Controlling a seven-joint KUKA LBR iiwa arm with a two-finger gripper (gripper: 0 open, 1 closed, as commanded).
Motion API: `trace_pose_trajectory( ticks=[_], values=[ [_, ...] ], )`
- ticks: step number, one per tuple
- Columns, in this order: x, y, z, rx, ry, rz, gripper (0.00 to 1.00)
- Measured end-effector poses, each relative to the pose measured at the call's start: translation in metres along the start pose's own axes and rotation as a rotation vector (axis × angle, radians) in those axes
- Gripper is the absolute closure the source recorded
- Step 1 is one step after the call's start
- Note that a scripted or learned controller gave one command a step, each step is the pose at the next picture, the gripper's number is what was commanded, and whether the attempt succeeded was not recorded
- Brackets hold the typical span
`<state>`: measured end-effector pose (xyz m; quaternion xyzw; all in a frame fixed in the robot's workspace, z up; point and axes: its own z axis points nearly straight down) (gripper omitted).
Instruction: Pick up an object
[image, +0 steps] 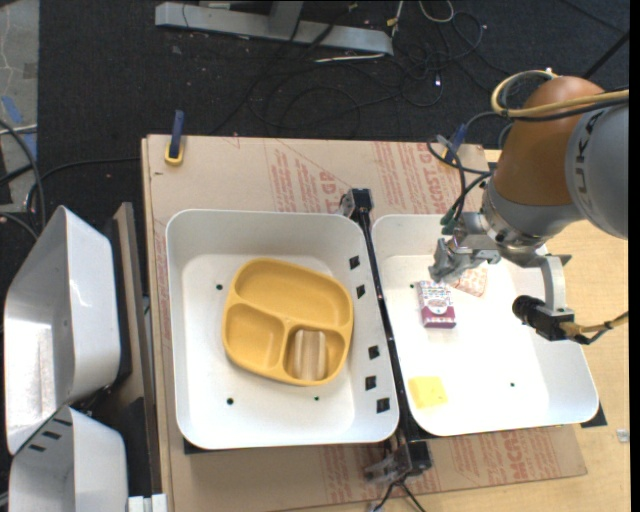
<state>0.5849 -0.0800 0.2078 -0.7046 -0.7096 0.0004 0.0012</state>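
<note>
One small purple packet is lying flat in the right bin, just below the claw; its grip I cannot tell. The packet is looking light, thin, maybe slippery; pinching across its narrow sides seems best.

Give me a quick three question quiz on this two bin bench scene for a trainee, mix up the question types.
1. True or false: the yellow divided plate lies in the left bin.
2. Which item lies nearest the front edge of the right bin? A) the small purple and white box B) the flat yellow square C) a blue sponge
3. Fill in: the pincer hovers over the ____ bin, near the box.

Key: 1 true; 2 B; 3 right.
</note>
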Motion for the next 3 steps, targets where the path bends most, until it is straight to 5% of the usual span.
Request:
trace_pose_trajectory(
  ticks=[3],
  values=[
    [0.141,-0.045,-0.02,-0.002,0.0,-0.001,1.0]
  ],
)
